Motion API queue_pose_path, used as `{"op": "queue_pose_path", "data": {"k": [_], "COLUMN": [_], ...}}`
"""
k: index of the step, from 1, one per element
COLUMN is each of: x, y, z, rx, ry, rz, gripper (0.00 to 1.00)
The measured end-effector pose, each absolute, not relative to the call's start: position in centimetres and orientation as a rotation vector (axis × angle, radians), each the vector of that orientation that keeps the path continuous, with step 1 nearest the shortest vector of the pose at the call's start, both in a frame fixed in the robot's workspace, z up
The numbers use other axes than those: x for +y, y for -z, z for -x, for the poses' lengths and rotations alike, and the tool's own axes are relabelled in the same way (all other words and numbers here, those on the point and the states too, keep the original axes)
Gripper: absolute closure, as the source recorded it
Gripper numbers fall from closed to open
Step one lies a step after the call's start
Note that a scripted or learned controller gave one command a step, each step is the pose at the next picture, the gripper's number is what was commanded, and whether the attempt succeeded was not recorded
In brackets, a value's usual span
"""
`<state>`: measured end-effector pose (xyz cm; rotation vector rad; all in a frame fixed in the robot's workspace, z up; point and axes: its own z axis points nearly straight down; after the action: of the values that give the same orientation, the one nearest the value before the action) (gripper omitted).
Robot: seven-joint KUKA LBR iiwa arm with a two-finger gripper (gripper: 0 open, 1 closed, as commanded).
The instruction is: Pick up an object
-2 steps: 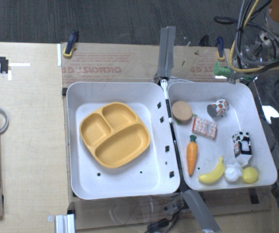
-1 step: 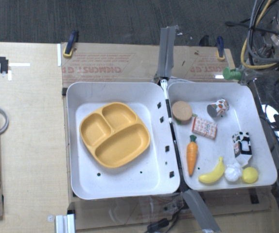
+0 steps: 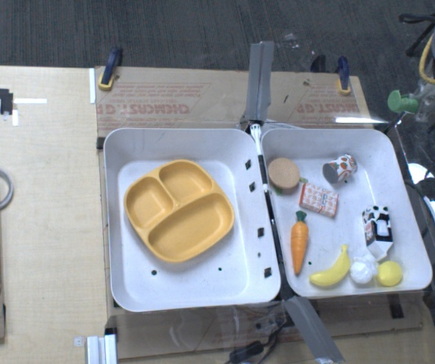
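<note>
Evidently the bench is laid out for sorting between two containers: the left bin (image 3: pixel 202 283) and the right bin (image 3: pixel 373 144) sit edge to edge on a sheet of cardboard (image 3: pixel 179 101). Blue clamps (image 3: pixel 111 65) at the far edge pin the sheet, presumably so nothing slides when the arm pushes down.

The left bin holds one thing, a yellow divided plate (image 3: pixel 179 211). It lies flat and slightly turned, with three compartments that all look bare.

The right bin holds all the candidates for picking, spread loosely so that most have free space around them.
- **Far side:** a round tan burger bun (image 3: pixel 283 174) lies near the wall shared with the left bin. A small patterned cup (image 3: pixel 340 168) lies tipped on its side.
- **Middle:** a red-and-white packet (image 3: pixel 318 200) lies flat just beside the bun. Nearer the camera, an orange carrot (image 3: pixel 299 241) points its tip toward the near wall.
- **Right wall:** a black-and-white carton (image 3: pixel 377 227) lies close to it.
- **Near edge:** a banana (image 3: pixel 333 270), a white ball (image 3: pixel 362 271) and a yellow lemon (image 3: pixel 389 274) crowd together, the ball touching or nearly touching both neighbours.

As a judgement, no pick has begun, since every object rests on the bin floor. The carrot or the packet looks easiest because each stands apart. The clustered three by the near wall would risk a nudge or a double grab.
</note>
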<state>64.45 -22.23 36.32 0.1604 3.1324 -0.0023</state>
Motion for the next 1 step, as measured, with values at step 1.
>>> {"op": "queue_pose_path", "data": {"k": [1], "x": [-14.70], "y": [-32.45], "z": [-64.38], "rx": [3.139], "ry": [0.000], "rz": [0.038], "gripper": [1.00]}}
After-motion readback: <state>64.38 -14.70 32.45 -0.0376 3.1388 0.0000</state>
